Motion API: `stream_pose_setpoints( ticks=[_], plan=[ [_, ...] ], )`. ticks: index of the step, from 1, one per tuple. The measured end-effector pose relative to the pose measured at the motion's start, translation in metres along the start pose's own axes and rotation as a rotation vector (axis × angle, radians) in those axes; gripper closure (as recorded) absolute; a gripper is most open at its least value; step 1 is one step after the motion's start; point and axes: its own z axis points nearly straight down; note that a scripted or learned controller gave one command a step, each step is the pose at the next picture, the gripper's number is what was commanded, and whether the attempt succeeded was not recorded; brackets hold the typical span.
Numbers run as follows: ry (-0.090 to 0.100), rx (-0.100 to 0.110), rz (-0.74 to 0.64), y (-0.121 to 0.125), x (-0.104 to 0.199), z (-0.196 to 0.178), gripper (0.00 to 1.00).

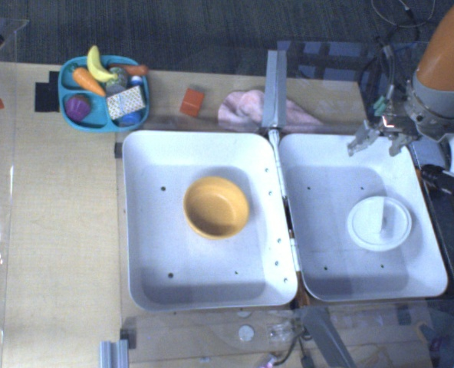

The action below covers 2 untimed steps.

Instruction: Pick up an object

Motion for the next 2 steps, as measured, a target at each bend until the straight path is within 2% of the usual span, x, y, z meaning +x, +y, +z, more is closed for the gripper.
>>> stream_pose_setpoints(
  ticks=[1,2],
  plan=[
    [-0.001,-0.002,0.039,-0.027,-0.054,0.018,0.0],
    [-0.003,-0.005,0.18,-0.102,-0.036,-0.082,0.0]
  ],
)
